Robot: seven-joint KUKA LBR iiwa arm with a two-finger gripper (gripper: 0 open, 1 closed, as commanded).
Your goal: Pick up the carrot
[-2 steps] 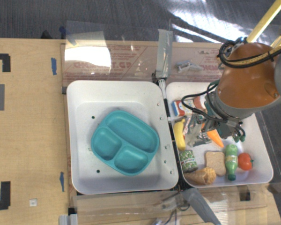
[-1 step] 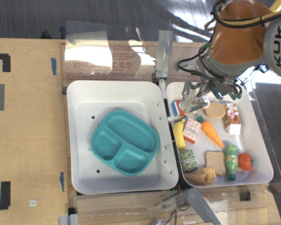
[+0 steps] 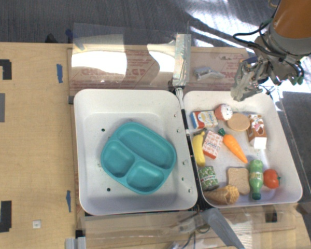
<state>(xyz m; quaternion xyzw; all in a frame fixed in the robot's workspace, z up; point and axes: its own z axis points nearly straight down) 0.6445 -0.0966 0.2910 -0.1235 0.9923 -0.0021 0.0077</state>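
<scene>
Carrot (image 3: 234, 147) lies in the right bin (image 3: 293, 154), well below the tool (image 3: 242, 92), whose opening I cannot tell.

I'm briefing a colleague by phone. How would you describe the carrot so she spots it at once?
Look in the right bin, the one crowded with toy food. Near its middle lies the carrot, slanting down to the right, just below a round tan slice. It is the only orange cone there, with a small green top.

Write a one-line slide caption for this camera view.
Gripper hovers above the right bin's far edge; the carrot lies among toy foods, teal tray in the left bin.
</scene>
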